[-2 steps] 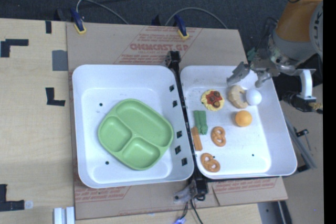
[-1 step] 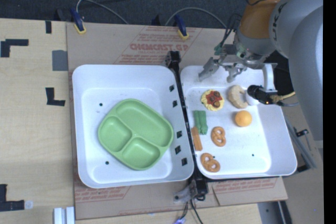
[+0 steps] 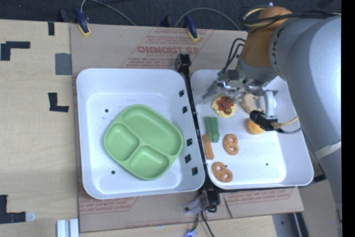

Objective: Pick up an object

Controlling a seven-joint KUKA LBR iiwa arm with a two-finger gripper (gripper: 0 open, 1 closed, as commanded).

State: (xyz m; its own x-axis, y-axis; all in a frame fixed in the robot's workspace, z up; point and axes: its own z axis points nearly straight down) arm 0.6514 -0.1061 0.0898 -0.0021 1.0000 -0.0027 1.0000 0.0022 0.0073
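Toy food lies in the right bin [image 3: 288,169]: a red-and-yellow piece [image 3: 225,106] directly under the claw [image 3: 228,87], a green block [image 3: 211,129], orange stick [image 3: 207,147] and two pretzels [image 3: 230,144] just below it. How far the claw is open I cannot tell. Left of it, the other bin [image 3: 94,86] holds a green divided plate [image 3: 143,142].

One fixed camera above the bench [image 3: 33,119], angled down, both bins framed, moderately near

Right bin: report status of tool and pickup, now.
Tool low in right bin, over the red and yellow toy; grip not readable. Two pretzels, green block lying loose nearby. Green plate alone in left bin.
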